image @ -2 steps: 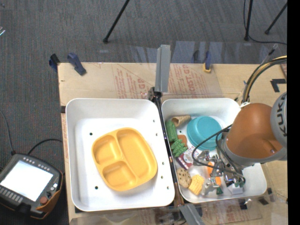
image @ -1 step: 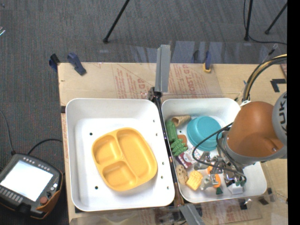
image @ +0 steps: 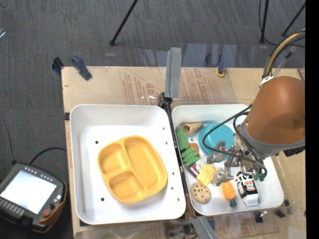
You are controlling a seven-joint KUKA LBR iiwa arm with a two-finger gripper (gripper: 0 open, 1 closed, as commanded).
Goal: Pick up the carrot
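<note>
The carrot [image: 228, 189], a small orange piece with a green tip, lies near the front of the right bin [image: 271, 195]. It rests between a yellow cheese wedge [image: 206, 174] and a small milk carton [image: 247, 188]. My gripper [image: 227, 171] hangs low over the bin, just above and behind the carrot, under the orange wrist band. Nothing is visibly held in it, and the carrot rests on the bin floor.
Around the carrot lie a cookie [image: 201, 192], green vegetables [image: 185, 149], an ice-cream cone [image: 193, 128] and a teal plate [image: 217, 135]. The left bin [image: 84, 133] holds a yellow divided plate [image: 132, 169]. A metal post [image: 173, 78] stands behind the bins.
</note>
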